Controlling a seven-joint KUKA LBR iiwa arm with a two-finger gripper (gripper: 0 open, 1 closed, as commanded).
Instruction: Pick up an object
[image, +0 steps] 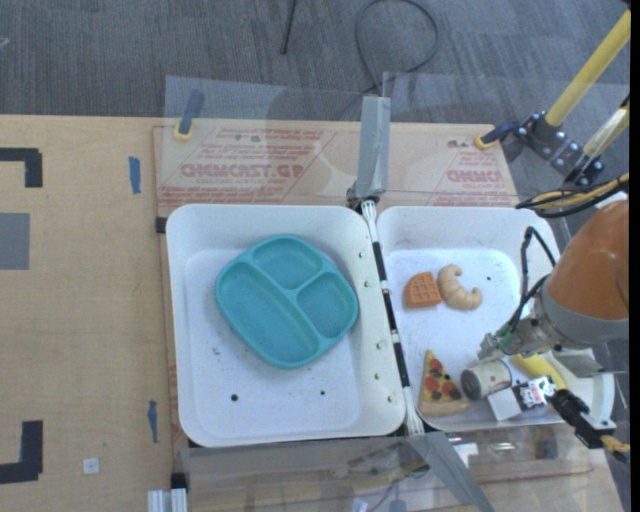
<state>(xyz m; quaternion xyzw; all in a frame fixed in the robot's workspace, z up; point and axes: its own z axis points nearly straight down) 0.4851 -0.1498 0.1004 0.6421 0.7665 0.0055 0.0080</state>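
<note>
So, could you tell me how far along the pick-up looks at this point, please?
Nothing looks picked yet. The waffle, croissant and pizza slice all lie on the floor of the right bin, and the teal plate sits in the left bin. In hand: the gripper is low by the pizza slice. Left: closing on an object and lifting it.

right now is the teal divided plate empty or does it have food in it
Empty. The teal divided plate lies flat in the left bin, its three compartments bare teal.

Glossy teal plastic plate (287, 312); matt white bins (190, 240); wood bench (80, 330).
</note>
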